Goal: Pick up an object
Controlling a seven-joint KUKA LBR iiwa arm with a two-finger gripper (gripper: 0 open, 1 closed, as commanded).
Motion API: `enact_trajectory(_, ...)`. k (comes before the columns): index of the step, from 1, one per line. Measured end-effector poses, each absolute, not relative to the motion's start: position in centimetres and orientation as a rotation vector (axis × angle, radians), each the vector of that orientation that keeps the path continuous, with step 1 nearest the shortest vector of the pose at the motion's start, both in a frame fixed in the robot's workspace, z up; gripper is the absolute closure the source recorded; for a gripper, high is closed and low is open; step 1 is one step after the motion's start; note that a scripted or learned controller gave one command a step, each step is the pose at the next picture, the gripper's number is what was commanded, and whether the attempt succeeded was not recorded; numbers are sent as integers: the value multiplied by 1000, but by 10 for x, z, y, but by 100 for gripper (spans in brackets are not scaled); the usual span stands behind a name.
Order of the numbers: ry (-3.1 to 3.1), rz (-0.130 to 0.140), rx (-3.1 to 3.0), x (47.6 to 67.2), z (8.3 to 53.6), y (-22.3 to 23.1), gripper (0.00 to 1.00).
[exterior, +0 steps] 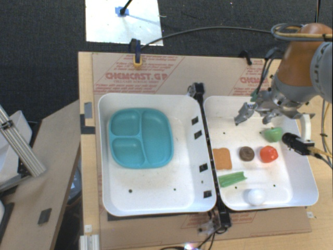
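Arm enters from the right, orange band above the wrist. Pincer (257,113) hangs over the upper part of the right bin (307,184), 2 fingers spread apart, nothing between them.

Right bin contents, 6 items:
- green object (272,135), just below and right of the pincer, nearest candidate
- red object (268,154), beneath the green one
- brown round piece (246,153), left of the red
- orange-tan slab (222,159), near the divider
- green strip (231,179), long axis running left-right, right end tilted slightly up
- white ball (255,196), near the front wall

Left bin (112,202) carries a teal divided plate (141,138); well apart from the pincer.

Judgement: nothing grasped yet. The nearest target, the green object, lies toward the lower right of the fingertips, so the coming move likely calls for a short shift that way, then a descent. The black fitting (295,142) beside it may crowd the approach.
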State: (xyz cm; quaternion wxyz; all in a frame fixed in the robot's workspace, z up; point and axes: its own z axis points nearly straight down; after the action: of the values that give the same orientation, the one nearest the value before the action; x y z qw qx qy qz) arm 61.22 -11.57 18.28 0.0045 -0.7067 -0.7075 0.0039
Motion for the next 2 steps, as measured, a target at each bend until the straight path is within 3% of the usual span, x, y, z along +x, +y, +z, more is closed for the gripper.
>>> enact_trajectory(1,-2225,-1,-2218,615,191,-115,0)
enact_trajectory(2,-2224,-1,-2219,612,137,-110,0)
